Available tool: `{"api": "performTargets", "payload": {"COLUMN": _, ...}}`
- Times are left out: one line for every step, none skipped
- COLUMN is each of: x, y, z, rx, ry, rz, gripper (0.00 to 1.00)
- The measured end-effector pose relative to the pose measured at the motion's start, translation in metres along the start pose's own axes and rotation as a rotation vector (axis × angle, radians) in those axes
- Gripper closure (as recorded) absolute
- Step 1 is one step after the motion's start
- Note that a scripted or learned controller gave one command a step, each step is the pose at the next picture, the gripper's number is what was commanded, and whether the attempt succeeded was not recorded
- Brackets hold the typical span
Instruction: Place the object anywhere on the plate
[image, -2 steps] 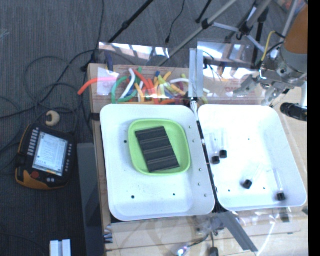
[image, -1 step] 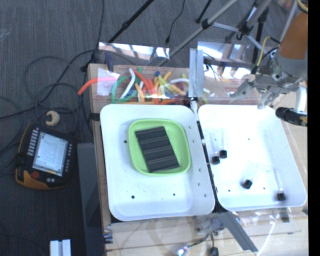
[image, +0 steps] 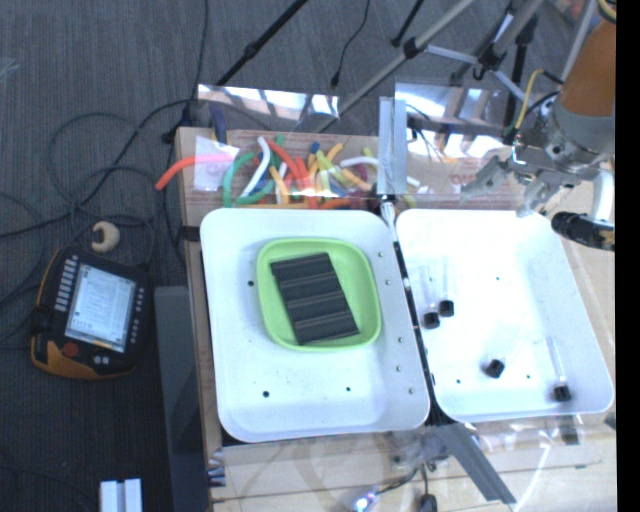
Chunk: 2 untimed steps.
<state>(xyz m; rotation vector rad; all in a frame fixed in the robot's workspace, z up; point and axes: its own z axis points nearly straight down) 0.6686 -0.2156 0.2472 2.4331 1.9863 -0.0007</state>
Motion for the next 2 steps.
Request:
{"api": "performTargets", "payload": {"x": -0.002, "y": 0.001, "z": 0.014, "rx": 0.001, "ry": -0.003, "rz": -0.075, "gripper": 0.00}}
{"api": "performTargets", "payload": {"x": -0.002, "y": 0.001, "z": -0.005, "rx": -0.001, "ry": 0.000, "rz": -0.078, "gripper": 0.00}}
